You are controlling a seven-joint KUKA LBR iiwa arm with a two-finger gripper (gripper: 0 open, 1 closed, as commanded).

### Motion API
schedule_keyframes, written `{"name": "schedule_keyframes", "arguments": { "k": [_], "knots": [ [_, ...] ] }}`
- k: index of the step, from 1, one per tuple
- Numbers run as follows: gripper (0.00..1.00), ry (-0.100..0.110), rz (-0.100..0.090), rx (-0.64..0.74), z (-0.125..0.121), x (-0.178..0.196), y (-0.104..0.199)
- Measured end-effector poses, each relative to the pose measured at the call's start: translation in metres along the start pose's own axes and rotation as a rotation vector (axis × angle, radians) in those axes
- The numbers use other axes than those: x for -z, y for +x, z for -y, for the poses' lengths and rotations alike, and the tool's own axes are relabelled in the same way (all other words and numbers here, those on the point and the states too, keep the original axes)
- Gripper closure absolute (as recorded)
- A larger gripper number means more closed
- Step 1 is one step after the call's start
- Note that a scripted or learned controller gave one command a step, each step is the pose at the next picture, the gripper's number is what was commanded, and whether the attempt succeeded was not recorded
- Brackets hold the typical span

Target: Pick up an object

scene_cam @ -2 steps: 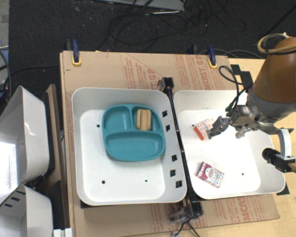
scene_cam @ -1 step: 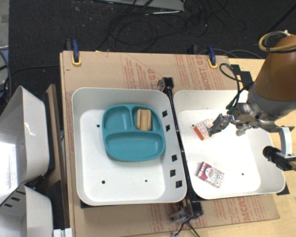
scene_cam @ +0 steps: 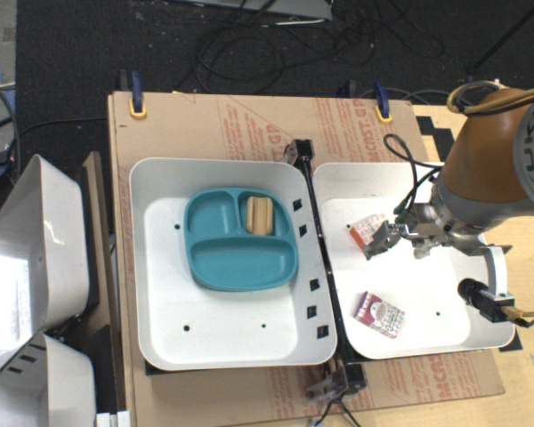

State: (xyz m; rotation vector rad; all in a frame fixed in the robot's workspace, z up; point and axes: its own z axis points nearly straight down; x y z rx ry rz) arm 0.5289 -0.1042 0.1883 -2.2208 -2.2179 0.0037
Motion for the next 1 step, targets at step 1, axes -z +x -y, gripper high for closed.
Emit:
{"name": "schedule_keyframes", "arguments": {
  "k": [1],
  "knots": [
    [0.00,0.000,0.000,0.000,-0.0094,-0.0496,0.0012]
  ]
}}
